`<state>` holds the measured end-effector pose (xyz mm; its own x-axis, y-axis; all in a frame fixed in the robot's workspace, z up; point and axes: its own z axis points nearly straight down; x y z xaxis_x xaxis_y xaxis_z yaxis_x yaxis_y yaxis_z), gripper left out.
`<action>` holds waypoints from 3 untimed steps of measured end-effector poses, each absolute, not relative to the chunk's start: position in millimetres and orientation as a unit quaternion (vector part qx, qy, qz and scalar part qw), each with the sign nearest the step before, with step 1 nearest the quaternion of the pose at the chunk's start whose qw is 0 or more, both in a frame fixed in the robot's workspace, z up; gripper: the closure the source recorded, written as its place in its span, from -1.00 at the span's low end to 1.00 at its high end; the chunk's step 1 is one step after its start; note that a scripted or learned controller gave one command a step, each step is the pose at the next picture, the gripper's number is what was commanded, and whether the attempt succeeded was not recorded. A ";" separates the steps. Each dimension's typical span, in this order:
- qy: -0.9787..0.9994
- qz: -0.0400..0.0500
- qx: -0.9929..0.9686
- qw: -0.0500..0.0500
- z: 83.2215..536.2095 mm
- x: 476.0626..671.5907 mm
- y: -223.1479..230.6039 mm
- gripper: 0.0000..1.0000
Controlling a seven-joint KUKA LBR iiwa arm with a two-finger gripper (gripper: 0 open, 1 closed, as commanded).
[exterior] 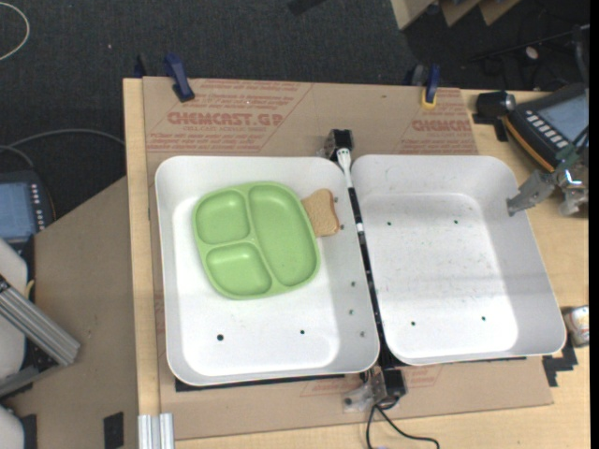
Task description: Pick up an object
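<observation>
You have nothing lifted yet: the green plate [256, 241] and tan piece [322, 213] lie in the left bin [187, 344], while the tool [538, 190] hangs beside the right bin's [468, 340] far edge.

Divided plate [255, 241] in left bin [187, 344], cracker [322, 213] touching its right edge
</observation>
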<state>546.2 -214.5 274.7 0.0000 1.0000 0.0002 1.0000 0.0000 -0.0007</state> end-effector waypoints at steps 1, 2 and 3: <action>-0.709 -0.004 -0.705 -0.005 383.7 507.7 -153.2 -1.00; -0.709 -0.006 -0.705 -0.008 508.3 479.1 -120.9 -1.00; -0.708 -0.001 -0.707 -0.003 511.0 480.3 -122.5 1.00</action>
